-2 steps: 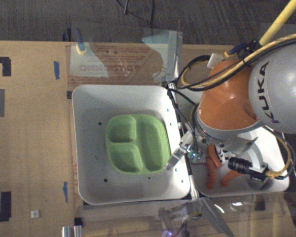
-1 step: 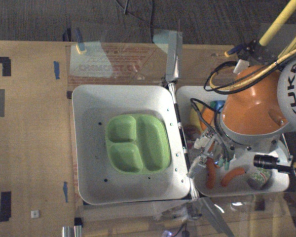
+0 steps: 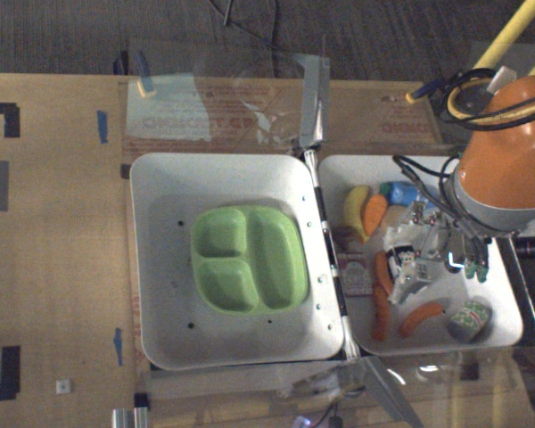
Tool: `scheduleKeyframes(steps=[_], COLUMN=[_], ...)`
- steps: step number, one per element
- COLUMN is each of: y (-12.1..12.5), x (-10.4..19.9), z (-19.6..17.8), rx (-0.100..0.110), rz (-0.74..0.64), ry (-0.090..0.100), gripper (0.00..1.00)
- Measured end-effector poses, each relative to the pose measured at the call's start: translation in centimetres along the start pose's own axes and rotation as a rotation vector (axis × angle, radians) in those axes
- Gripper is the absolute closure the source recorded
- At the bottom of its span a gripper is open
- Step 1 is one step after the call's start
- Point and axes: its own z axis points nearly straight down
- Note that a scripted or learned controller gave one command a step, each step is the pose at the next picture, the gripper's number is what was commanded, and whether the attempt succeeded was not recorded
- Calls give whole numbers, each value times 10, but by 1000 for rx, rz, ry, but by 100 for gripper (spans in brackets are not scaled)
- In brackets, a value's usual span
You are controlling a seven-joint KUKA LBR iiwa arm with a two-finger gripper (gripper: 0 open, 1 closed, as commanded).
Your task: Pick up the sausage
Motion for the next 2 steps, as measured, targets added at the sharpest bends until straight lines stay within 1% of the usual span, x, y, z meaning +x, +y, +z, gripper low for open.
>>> scheduleKeyframes(steps=[1, 2], y=[-62, -69], x=[-8, -16], z=[86, -25], rx=[-1, -1], rz=[-363, -338], ry=[4, 0], gripper=[0, 0])
